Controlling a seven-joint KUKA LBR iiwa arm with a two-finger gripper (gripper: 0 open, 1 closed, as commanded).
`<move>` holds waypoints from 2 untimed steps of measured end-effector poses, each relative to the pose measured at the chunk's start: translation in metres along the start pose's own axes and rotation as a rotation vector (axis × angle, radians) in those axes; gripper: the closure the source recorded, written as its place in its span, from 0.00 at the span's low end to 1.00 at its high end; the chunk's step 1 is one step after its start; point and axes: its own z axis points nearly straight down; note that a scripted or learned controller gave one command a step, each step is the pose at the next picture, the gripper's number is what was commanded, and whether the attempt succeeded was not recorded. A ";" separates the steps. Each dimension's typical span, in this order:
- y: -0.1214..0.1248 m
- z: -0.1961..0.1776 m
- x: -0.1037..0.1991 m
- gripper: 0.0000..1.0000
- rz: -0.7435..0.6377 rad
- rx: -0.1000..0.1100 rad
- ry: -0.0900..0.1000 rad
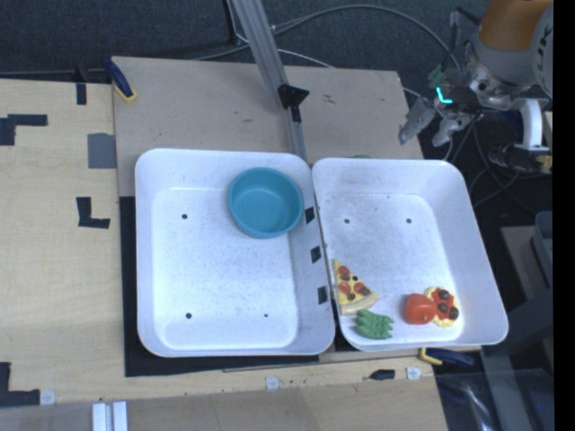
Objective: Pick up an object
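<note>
- Nothing is being carried: the pincer (429, 126) is hanging above the tabletop (359, 106), just beyond the far right corner of the right bin (476, 241), and its two fingers are standing spread with nothing between them.
- The whole pick is still waiting to be done, judging by how things are lying.
- Candidate objects are sitting along the near side of the right bin: a pizza slice toy (351, 287), a green piece (374, 325) and a red tomato-like toy (419, 309) touching a small round yellow piece (443, 305).
- A blue bowl (265, 202) is resting in the left bin (162, 241), at its far right side.
- The arm (512, 16) is reaching in from the upper right, its orange band showing above the wrist, the fingers pointing down and left, well apart from the toys.
</note>
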 end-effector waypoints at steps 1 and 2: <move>0.000 0.000 0.000 0.00 0.000 0.000 0.000; -0.005 0.047 -0.005 0.00 0.000 0.004 0.000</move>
